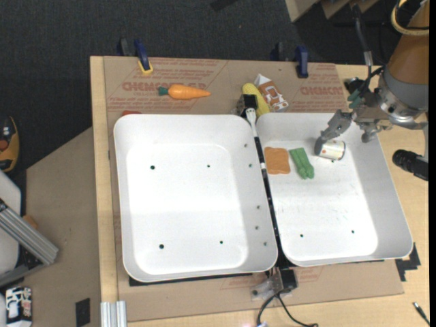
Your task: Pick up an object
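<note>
1. Small white stubby object with a yellowish end (332,152): it lies in the right-hand shallow white bin (381,216), toward the bin's far side, directly beneath the grey two-finger gripper (328,142). From this slanted view I cannot tell whether the jaws are apart or together, nor whether the piece is between them. Largest risk: the arm lifts away with nothing held, because the piece is small, looks rounded, and could squirt sideways under an off-centre squeeze.
2. Next risk: if the piece is only nudged, it probably rolls across the smooth bin floor. The floor toward the near side is bare, so nothing would stop it.
3. Green elongated soft-looking piece (302,163): it lies just beside the gripper, on the side toward the left-hand white bin (136,251). A sweep that way could clip it or drag it along, giving a double or wrong pick.
4. Flat orange-brown square slab (277,160): it lies against the green piece, near the divide between the bins. If the green piece gets shoved, the slab likely shifts too.
5. Smallest risk: the orange plastic carrot (184,92) lies on the cardboard beyond the bins, well apart from the gripper. Interference seems unlikely.
</note>
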Controlling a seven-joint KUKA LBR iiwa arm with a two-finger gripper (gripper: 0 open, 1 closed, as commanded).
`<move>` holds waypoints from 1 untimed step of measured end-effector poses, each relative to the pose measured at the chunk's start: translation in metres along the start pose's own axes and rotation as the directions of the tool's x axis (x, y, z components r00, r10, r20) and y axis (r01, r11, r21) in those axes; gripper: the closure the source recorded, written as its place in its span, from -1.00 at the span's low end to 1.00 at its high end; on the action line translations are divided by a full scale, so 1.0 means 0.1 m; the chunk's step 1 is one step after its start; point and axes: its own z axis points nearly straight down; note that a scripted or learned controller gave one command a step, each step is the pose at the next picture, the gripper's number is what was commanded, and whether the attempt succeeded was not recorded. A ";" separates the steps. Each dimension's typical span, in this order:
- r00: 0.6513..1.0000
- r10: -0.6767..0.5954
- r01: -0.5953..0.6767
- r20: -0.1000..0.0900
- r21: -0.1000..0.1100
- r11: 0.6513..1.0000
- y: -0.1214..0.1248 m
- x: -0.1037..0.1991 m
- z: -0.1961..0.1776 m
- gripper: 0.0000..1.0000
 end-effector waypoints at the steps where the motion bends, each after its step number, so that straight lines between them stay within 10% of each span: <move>1: 1.000 -0.001 0.001 0.001 -0.003 1.000 0.01 0.00 -0.11 1.00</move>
